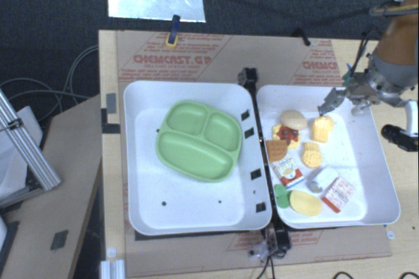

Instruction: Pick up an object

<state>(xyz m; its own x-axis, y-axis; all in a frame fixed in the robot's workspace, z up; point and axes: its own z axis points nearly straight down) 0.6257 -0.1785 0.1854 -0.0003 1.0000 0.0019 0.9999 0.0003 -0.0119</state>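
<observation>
Nearest the camera, along the front wall of the right bin (376, 215), lie a yellow oval toy food (305, 203), a green piece (281, 196) and a red-and-white packet (338, 193); behind them sit a second small packet (288, 173), a corn-like yellow piece (311, 154), a brown biscuit shape (277, 150), a red item (287, 133), a tan bun (294, 118) and a pale yellow block (321, 128). The left bin (141, 205) holds a green divided plate (199, 139). The gripper (330, 103) hangs just above and behind the yellow block, and whether its jaws are spread or closed I cannot tell at this slant; nothing visibly sits between them. The block looks like the likeliest target: it stands a little apart from the bun, so a straight descent centred over it, jaws straddling its narrower sides, should avoid nudging neighbours. Closing too early would probably push it toward the corn piece.
</observation>
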